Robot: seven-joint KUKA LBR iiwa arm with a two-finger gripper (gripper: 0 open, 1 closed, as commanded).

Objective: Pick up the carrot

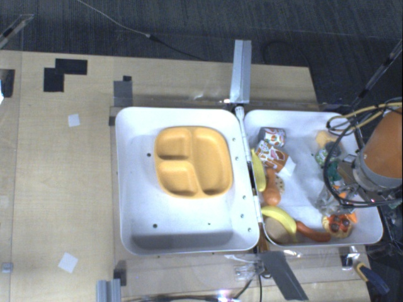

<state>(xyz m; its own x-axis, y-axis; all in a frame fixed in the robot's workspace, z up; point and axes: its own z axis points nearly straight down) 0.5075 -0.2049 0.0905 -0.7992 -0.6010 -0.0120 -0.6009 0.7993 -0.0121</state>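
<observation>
One slim orange-red carrot (310,231) (tapered, lying flat)

I count two white bins (135,231), one yellow divided plate (192,161), two bananas (279,218), one carrot (272,189), one red-and-white packet (272,147), one red chili-like piece (310,231).

A yellow divided plate (191,161) lies in the left bin (135,187); a banana (280,218) and snack packets (272,148) crowd the right bin (302,128).
</observation>
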